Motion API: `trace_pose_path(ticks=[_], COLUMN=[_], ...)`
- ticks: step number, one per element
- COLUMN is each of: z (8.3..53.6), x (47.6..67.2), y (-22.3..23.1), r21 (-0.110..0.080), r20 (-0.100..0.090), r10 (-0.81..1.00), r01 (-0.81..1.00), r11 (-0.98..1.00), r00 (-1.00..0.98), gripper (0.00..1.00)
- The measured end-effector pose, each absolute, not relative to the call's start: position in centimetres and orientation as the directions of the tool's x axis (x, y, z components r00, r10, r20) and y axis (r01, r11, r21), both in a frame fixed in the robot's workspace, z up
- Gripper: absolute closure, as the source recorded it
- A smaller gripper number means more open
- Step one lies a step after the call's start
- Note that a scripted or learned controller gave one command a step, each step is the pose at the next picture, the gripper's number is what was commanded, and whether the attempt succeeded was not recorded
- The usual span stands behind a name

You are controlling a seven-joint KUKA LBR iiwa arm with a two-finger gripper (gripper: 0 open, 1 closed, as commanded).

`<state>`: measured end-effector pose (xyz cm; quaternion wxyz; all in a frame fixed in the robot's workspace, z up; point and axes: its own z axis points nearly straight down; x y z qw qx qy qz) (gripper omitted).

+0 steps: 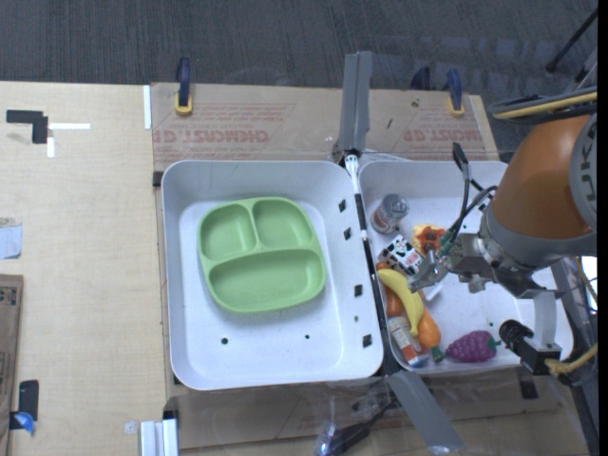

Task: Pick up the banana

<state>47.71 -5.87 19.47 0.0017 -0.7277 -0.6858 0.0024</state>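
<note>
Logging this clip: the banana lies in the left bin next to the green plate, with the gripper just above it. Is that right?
Not quite. The camera view shows the banana in the right bin, among the other toy food near its left wall. The green plate sits alone in the left bin. The gripper is indeed close above the banana.

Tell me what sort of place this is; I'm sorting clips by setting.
Probably a robot lab bench: two white bins clamped to a board, toy food like a banana, and a robot arm reaching in.
</note>
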Motion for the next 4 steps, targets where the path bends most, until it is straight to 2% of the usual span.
trace_pose_path(ticks=[1, 2, 3, 4], z=[9.0, 10.1, 10.9, 19.0], x=[48.9, 49.2, 49.2, 53.4], y=[-9.4, -9.5, -9.5, -2.3], r21=[-0.004, 0.003, 0.0, -0.004], r20=[0.0, -0.001, -0.001, -0.001], r10=[0.999, 0.999, 0.999, 0.999], r01=[0.999, 0.999, 0.999, 0.999], r11=[0.044, 0.041, 0.038, 0.053], r00=[-0.044, -0.041, -0.038, -0.053], gripper=[0.0, 1.0, 1.0, 1.0])
